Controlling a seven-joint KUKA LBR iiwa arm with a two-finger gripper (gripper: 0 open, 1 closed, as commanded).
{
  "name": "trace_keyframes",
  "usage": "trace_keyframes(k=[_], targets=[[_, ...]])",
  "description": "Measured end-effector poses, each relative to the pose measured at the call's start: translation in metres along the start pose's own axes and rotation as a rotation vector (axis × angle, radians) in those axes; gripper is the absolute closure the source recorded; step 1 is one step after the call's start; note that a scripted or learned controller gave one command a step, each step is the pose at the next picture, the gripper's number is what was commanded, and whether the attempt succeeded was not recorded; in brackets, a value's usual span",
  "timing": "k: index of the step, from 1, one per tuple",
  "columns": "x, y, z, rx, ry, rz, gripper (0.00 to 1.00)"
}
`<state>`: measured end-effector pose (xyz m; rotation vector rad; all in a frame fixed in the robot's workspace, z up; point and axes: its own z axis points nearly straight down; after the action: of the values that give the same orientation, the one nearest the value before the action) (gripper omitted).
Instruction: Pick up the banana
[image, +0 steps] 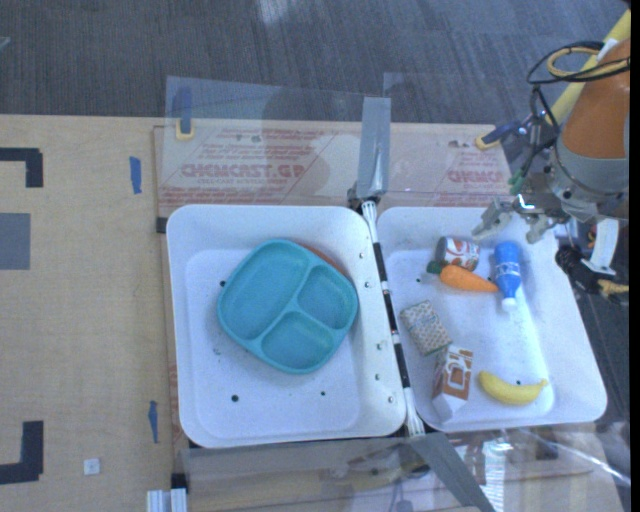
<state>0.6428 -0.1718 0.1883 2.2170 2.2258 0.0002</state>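
While the banana (513, 388) lies in the near right corner of the right bin (560, 405), its long axis runs roughly left to right with the ends curling up slightly. A small carton (453, 373) stands just to its left, close but apart as far as I can tell. My gripper (520, 212) hovers over the far edge of this same bin, so the banana lies toward the near edge from me, with a blue bottle (507, 271) and a carrot (467, 279) between. My wrist hangs down from the orange band, reaching in from the right. Whether my fingers are apart or together I cannot tell.
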Motion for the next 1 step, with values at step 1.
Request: trace_keyframes(k=[1], targets=[[0.058, -0.0901, 0.0647, 0.001, 0.0, -0.084, 0.0]])
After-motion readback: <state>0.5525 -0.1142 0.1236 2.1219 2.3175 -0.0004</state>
